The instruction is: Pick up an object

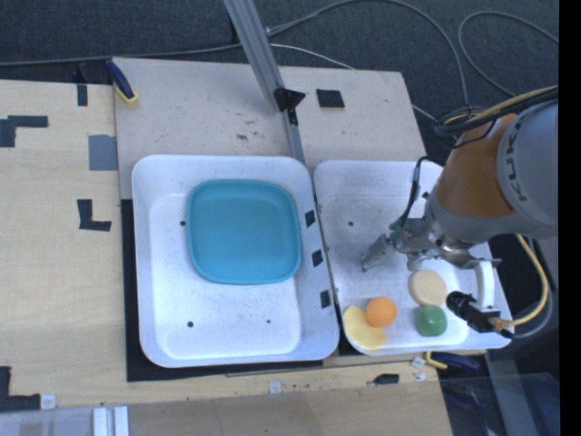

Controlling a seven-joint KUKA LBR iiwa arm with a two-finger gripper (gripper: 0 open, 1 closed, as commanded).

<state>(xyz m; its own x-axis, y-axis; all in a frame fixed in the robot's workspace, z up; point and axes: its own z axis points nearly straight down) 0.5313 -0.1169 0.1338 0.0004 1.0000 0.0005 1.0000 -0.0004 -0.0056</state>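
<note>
Camera view shows the gripper [374, 254] spread open and holding nothing over the right bin [349, 184], the orange ball [380, 312] at its near edge unpicked.

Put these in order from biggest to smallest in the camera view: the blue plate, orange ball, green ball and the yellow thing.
1. Square light-blue plastic plate, by far the biggest.
2. Flat pale-yellow piece, partly hidden under the orange ball.
3. Round orange ball and round green ball look alike; I can't rank them.

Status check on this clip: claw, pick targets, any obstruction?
Claw low over right bin, nothing between its fingers. Orange ball, green ball, cream piece sit untouched at near edge. Path unobstructed.
</note>
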